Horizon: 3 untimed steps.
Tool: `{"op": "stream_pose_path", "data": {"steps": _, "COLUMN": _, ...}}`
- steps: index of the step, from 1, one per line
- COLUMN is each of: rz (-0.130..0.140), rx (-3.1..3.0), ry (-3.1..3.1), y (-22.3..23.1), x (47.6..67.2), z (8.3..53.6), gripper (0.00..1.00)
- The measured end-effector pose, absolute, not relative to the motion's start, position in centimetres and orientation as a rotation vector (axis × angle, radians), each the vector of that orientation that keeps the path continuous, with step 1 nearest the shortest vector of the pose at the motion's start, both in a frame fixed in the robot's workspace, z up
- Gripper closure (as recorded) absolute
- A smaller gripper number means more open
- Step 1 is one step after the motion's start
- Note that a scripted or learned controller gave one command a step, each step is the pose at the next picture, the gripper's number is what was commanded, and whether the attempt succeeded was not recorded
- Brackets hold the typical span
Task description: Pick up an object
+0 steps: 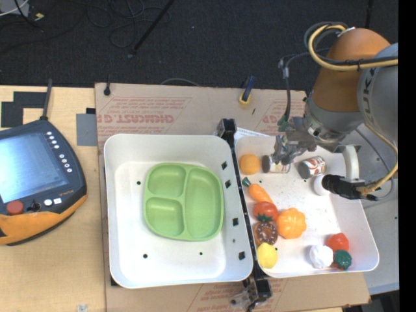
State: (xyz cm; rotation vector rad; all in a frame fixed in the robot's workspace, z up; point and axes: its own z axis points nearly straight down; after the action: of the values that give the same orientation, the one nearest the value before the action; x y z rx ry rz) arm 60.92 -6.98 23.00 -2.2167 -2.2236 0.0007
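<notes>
Your gripper (281, 163) hangs low over the far edge of the right bin (364, 239), just beside an orange (249, 164) and a small can (312, 167); whether it grips anything you cannot tell from here. Toward the bin's left wall lie a carrot (260, 192), a tomato (264, 209) and an orange pepper (290, 223), while the left bin (123, 174) carries a green divided plate (183, 201).

One fixed camera looks down at a slant from above the tabletop (162, 109), taking in both white bins (123, 168) at middling range
</notes>
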Motion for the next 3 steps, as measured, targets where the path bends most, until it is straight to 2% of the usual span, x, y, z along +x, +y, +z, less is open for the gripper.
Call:
{"op": "stream_pose_path", "data": {"steps": 1, "rz": -0.002, "rx": -2.214, "ry": -2.225, "y": -1.2, "x": 63.2, "z": 23.3, "gripper": 1.0}}
{"op": "stream_pose_path", "data": {"steps": 3, "rz": 0.006, "rx": -2.213, "ry": -2.226, "y": 0.2, "x": 63.5, "z": 22.1, "gripper": 1.0}}
